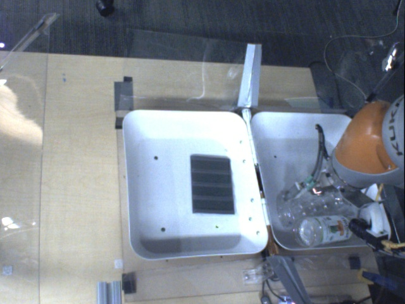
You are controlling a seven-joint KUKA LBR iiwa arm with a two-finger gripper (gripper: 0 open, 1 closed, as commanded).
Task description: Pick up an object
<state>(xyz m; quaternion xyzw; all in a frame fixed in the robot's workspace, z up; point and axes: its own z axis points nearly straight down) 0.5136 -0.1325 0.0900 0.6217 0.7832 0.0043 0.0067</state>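
Note:
A black ribbed rectangular pad (212, 183) lies flat in the middle of the left bin (145, 170). In the right bin (285, 144) a clear plastic bottle (323, 230) lies on its side near the front wall. Just behind it sits another clear plastic item (295, 205), hard to make out. My gripper (316, 190) is low in the right bin, right over these clear items, below the orange band (362, 145) of the arm. Whether it touches either of them is not visible.
The two bins meet at a central divider (255, 170). A metal post (250, 75) stands behind the bins. Cables and black fittings (373, 230) crowd the right bin's front right corner. Wooden bench surface extends to the left.

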